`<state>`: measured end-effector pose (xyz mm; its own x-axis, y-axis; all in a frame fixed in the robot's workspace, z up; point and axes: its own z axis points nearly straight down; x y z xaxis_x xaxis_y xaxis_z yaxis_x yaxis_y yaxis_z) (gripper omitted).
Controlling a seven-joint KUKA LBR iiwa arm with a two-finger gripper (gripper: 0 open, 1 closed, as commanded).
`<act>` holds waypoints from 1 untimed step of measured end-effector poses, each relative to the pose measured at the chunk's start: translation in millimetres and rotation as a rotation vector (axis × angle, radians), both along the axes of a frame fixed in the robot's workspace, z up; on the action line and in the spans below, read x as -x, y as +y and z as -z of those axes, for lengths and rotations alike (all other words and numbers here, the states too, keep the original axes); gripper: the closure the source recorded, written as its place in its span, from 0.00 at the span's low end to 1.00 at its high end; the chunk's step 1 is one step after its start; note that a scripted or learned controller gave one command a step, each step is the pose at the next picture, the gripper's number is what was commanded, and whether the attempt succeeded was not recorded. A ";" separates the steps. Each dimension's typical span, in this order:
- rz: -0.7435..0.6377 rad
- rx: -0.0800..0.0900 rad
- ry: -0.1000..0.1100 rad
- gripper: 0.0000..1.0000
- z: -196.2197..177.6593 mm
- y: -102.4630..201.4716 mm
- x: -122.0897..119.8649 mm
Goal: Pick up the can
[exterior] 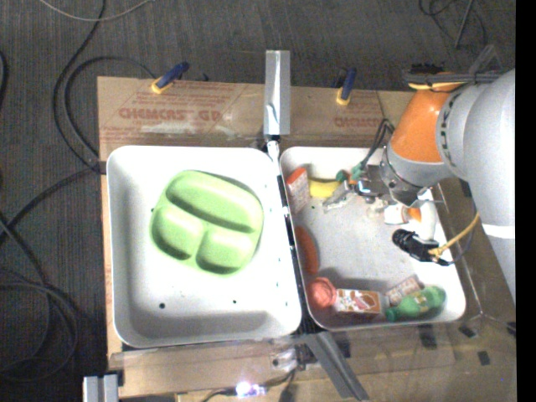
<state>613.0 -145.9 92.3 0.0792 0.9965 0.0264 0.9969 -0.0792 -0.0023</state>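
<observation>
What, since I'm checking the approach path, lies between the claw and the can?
A yellow object lies between the claw and the can, as the camera view shows.

White bins (pixel 126 308), pale green lump (pixel 207 222) (darker green in its folds), red-and-white can (pixel 297 188), green bottle (pixel 416 303), grey arm (pixel 481 132) banded orange

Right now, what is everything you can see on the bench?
left bin: one, white, view's left
right bin: one, white, view's right
moulded pad: one, green, middle of left bin
likely can: one, orange and white, right bin's upper left corner
yellow item: one, yellow, beside the can
round items: two, red, along right bin's left wall
packet: one, red and white, right bin's near edge
bottle: one, green, right bin's lower right corner
arm: one, grey with orange band, jaws over right bin's upper part
</observation>
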 end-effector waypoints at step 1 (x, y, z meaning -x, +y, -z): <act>0.004 0.021 0.004 0.00 -2.6 -29.1 -5.4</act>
<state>618.4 -175.0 94.9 0.0837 0.9965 0.0053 0.9965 -0.0837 -0.0047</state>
